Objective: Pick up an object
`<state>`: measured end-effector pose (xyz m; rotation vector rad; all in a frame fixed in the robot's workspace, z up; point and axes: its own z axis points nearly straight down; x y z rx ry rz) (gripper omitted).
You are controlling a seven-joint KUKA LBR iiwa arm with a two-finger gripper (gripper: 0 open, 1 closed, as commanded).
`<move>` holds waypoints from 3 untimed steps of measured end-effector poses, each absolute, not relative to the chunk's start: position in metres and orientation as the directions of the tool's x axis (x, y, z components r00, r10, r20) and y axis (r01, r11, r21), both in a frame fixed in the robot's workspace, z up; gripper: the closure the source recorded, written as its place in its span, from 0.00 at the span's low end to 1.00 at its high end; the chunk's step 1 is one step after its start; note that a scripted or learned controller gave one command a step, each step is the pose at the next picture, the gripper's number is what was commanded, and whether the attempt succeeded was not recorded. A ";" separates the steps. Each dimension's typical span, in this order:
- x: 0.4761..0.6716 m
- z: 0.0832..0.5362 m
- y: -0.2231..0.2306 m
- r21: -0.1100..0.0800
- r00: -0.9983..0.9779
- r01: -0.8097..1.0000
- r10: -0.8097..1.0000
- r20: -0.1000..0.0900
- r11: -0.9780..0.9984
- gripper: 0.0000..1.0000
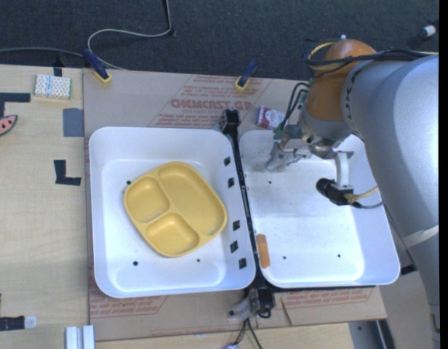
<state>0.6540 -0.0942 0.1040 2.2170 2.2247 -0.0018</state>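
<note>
The gripper [276,158] hangs over the far left part of the right bin [369,264], close to the wall that divides the two bins. How far it is open, I cannot tell, because the wrist covers much of it, and nothing is seen in its hold. A small orange object [262,251] lies in the same bin, at the near left side, touching the dividing wall (well apart from the gripper). In the left bin [108,267] a yellow tray [174,208] with three compartments lies flat, turned at a slant. Behind the bins, on the cardboard [188,100], a small red and white packet [268,116] is lying.
</note>
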 end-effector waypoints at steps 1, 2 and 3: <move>0.654 0.104 -0.094 0.000 -0.003 1.000 1.000 -0.002 0.003 0.00; 0.654 0.113 -0.094 -0.001 -0.004 1.000 1.000 -0.001 0.004 1.00; 0.654 0.113 -0.094 -0.001 -0.004 1.000 1.000 -0.001 0.004 0.00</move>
